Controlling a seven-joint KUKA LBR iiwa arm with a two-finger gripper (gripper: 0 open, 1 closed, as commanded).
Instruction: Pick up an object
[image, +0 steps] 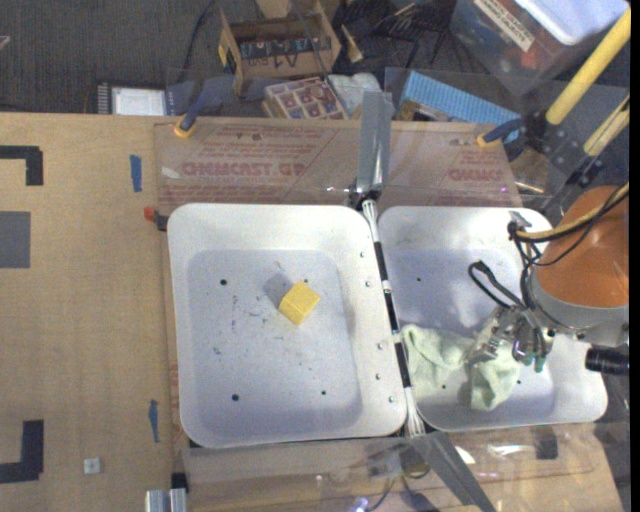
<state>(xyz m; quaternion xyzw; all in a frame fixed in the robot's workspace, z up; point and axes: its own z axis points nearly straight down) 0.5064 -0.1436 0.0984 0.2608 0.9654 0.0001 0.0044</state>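
A small yellow block (299, 302) lies near the middle of the left bin (200, 228). A pale green cloth (445, 365) lies crumpled along the front of the right bin (450, 222), from the divider toward the middle. My gripper (510, 348) hangs low over the cloth's right end, right at the fabric. The grey arm with its orange band (590, 265) comes in from the right above it. A bunched part of the cloth (492, 385) sits just below the gripper.
A black cable (492, 282) loops from the wrist across the right bin's floor. A metal strip (372, 150) runs back from the seam between the bins. Boxes and clutter stand behind the bench, and brown cardboard lies to the left.
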